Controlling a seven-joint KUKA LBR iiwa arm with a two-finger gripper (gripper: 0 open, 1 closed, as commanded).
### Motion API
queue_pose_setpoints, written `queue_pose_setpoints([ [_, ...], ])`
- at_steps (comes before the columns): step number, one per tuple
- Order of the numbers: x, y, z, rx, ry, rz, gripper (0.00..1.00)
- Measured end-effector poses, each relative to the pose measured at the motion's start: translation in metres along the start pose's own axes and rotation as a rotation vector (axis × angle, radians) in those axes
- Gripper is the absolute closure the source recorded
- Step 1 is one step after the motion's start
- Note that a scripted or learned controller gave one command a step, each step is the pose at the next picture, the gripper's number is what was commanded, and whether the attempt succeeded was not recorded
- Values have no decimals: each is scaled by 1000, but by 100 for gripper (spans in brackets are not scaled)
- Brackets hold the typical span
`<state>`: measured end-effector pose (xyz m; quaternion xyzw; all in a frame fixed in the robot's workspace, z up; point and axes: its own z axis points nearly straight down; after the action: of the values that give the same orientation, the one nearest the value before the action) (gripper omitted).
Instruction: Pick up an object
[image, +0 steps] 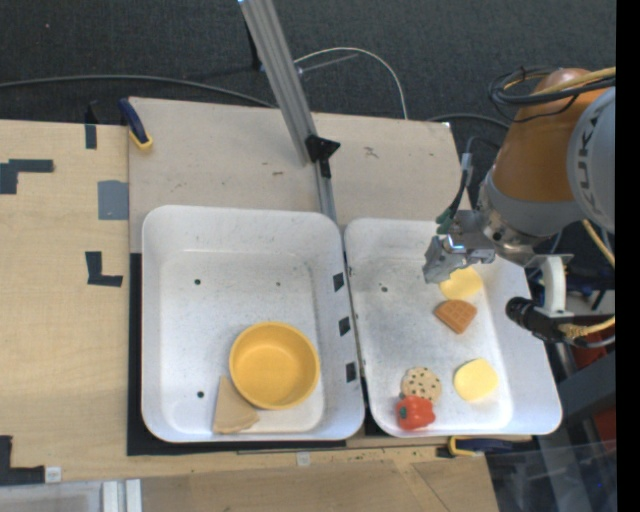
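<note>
- Right now the gripper (447, 262) hangs low over the upper part of the right bin (385, 250), reaching in from the right under the orange-banded wrist.
- Whether it is spread or closed I cannot tell; the wrist body hides that end of the tool from above.
- Just below it, and a little to the right, lies a pale yellow piece (462, 284), touching or all but touching the tool's lower edge. It looks like the nearest candidate to pick, and nothing is visibly held.
- Its shape is blocky and partly covered by the tool, so its long axis cannot be judged.
- Directly below that sits a brown waffle-like piece (456, 316), just beside the yellow one; a descent that drifts downward could nudge it.
- Farther toward the near edge lie a round yellow piece (476, 380), a speckled cookie (421, 383) and a red piece (415, 411), the last two touching. All are well apart from the gripper.
- In the left bin (170, 240) rest a yellow bowl (274, 365) and a tan wedge (232, 410) tucked partly under it, across the divide and out of the way.
- A slanted metal pole (285, 80) stands behind the bins, clear of the arm.
</note>
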<state>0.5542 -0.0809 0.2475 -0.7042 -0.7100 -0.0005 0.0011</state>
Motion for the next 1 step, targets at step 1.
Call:
queue_pose_setpoints([
  [1,57,12,15,3,0,1,100],
])
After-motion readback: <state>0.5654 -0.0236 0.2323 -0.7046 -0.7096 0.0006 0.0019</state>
